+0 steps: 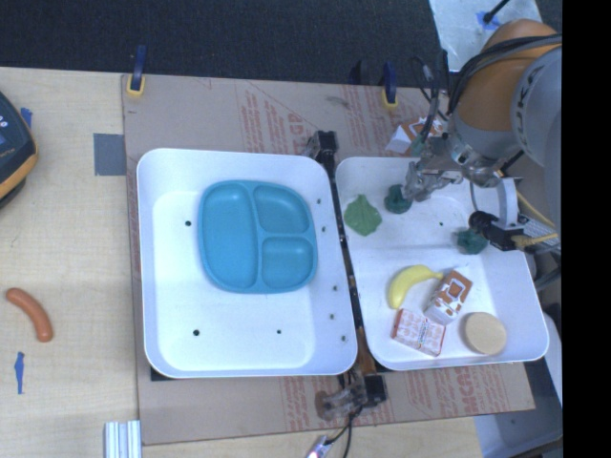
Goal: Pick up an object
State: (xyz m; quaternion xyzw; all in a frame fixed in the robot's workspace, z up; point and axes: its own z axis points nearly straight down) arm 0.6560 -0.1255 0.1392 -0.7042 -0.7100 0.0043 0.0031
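The gripper (412,191) hangs low near the right bin's (535,284) far rim; whether its fingers are apart or together, I cannot tell. A dark green lump (396,199) sits touching it, a green leafy piece (362,215) just left by the wall. Bare floor lies ahead before the banana (410,283).

- A blue divided plate (257,235) lies in the left bin (162,256).
- A sausage (31,313) lies on the bench (67,256), well left of that bin.
- A dark device with a yellow edge (13,151) sits at the far left.
- Grey tape (110,154) is stuck near the bin's far left corner.
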